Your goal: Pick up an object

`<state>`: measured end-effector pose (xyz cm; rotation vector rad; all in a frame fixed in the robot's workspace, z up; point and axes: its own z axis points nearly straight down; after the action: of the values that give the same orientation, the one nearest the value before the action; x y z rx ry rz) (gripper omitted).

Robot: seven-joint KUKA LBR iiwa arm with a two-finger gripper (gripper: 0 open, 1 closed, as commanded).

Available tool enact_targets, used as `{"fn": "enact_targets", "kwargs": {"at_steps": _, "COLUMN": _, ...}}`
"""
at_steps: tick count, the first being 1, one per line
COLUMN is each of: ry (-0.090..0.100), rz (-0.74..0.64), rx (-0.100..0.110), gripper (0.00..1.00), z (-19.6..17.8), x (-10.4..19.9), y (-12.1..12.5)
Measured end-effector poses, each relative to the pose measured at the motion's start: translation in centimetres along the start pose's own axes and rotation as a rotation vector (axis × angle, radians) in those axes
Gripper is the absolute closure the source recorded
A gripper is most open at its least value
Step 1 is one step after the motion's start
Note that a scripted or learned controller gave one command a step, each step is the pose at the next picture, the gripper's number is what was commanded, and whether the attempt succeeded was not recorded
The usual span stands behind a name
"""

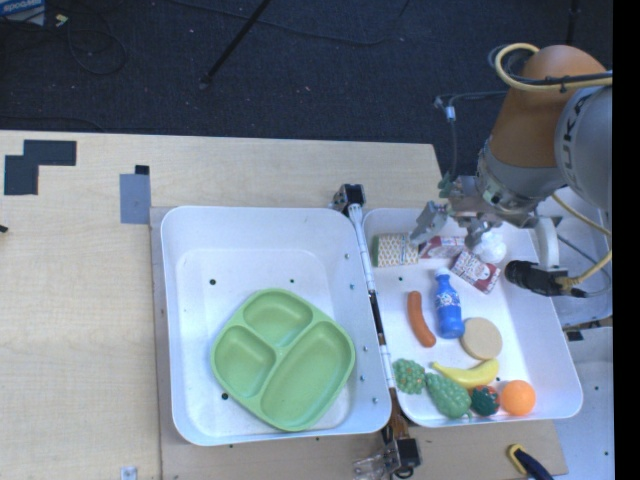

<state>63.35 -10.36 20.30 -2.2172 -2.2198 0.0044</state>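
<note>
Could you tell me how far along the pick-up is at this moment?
Done: the arm has reached over the right bin, with the gripper low at its far end near the small carton and waffle-like block. In hand: nothing visibly between the fingers. Left: closing on an object and lifting it; the hot dog, blue bottle and banana lie untouched.

A single fixed camera looks down from above at a slant onto the pale wooden counter (80,298). It stands far enough back to take in both shallow white plastic bins whole, the left bin (185,238) and the right bin (555,353), side by side in the lower middle of the frame. Dark carpeted floor (250,78) fills the top, beyond the counter's far edge. The grey arm with its orange band (545,103) enters from the right side.
</note>
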Motion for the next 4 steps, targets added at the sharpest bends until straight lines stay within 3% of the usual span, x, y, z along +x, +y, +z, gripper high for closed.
{"fn": "enact_targets", "kwargs": {"at_steps": 1, "ry": 0.0, "rz": 0.002, "rx": -0.003, "gripper": 0.0, "z": 11.5, "x": -1.9, "y": -1.2}}
{"fn": "enact_targets", "kwargs": {"at_steps": 2, "ry": 0.0, "rz": 0.004, "rx": -0.003, "gripper": 0.0, "z": 11.5, "x": 0.0, "y": -4.3}}
{"fn": "enact_targets", "kwargs": {"at_steps": 3, "ry": 0.003, "rz": 0.009, "rx": -0.002, "gripper": 1.0, "z": 10.5, "x": 0.0, "y": -4.2}}
{"fn": "enact_targets", "kwargs": {"at_steps": 4, "ry": 0.003, "rz": 0.01, "rx": -0.001, "gripper": 0.0, "z": 10.5, "x": 0.0, "y": -4.3}}
